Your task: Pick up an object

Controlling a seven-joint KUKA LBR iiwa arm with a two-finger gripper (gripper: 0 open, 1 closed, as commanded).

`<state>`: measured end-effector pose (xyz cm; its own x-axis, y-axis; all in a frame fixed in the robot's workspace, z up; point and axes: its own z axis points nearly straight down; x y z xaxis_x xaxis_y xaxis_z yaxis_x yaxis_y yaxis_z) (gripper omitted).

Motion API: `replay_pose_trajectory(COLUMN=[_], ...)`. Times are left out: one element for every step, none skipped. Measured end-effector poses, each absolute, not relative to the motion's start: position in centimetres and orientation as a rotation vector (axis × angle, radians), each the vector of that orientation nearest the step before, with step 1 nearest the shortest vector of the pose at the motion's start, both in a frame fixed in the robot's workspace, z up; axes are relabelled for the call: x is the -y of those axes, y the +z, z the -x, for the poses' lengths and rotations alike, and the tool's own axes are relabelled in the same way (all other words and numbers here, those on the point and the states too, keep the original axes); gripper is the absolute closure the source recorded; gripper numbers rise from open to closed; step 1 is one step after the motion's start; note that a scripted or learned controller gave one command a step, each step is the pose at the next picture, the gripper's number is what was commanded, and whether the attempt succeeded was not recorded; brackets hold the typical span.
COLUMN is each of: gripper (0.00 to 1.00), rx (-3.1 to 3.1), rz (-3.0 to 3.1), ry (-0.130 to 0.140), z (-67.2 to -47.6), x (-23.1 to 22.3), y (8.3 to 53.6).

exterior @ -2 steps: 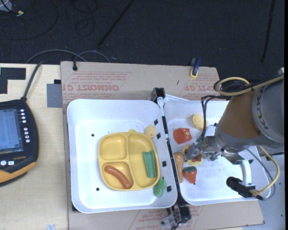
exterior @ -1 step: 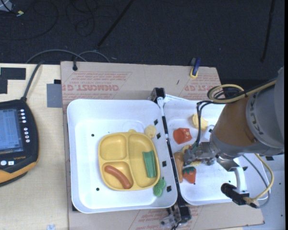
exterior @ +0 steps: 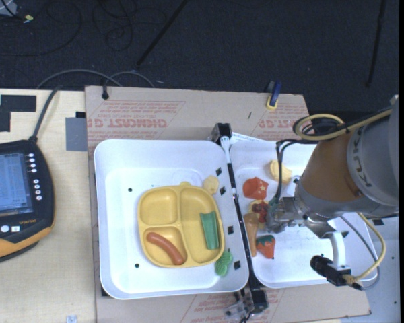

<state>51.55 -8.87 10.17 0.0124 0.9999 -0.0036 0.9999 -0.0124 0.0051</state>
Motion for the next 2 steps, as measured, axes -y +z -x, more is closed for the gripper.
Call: replay_pose_trajectory(gripper=[1.0, 1.0], rx=[-2.229, -2.219], rz=[-2.212, -2.211], ry=[0.01, 0.019], z=[-52.2, -50.8], x=[1.8, 0.2], y=[19.3, 34.8])
